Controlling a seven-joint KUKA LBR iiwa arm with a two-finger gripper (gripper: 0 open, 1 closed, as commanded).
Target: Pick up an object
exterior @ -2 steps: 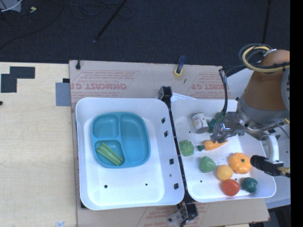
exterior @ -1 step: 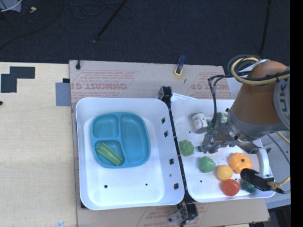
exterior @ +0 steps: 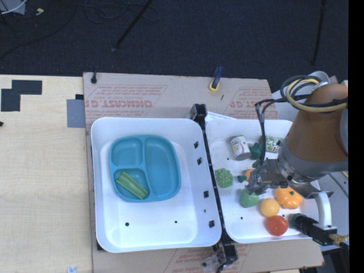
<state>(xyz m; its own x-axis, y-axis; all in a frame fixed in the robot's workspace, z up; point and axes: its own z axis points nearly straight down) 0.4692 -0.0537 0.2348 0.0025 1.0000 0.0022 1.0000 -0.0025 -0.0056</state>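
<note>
Reaching in over the right-hand bin (exterior: 227, 235), my gripper (exterior: 257, 181) hangs low among the toy food, its dark body crowded by cables and the orange band of my arm (exterior: 314, 131) rising behind it. Whether the tool is clenched or released I cannot tell from this angle (its working end is lost in shadow against the items under it). Directly below the tool tip sits a dark green vegetable piece (exterior: 248, 198), touching or nearly touching it; I cannot say it is gripped. Just to the left of the tool lies a lighter green broccoli-like piece (exterior: 223, 178). Beyond the tool, toward the far wall of the bin, a small white can (exterior: 239, 147) lies tilted on its side. On the near side of the tool a yellow ball-like fruit (exterior: 269, 207) rests just beside an orange pumpkin-like piece (exterior: 289, 198), with a red tomato-like ball (exterior: 277, 225) a little nearer still. Well to the left of the tool, across the divider, the other bin (exterior: 148, 232) holds a blue compartment plate (exterior: 147, 168); a pale green strip (exterior: 131, 185) lies in its near-left compartment.
</note>
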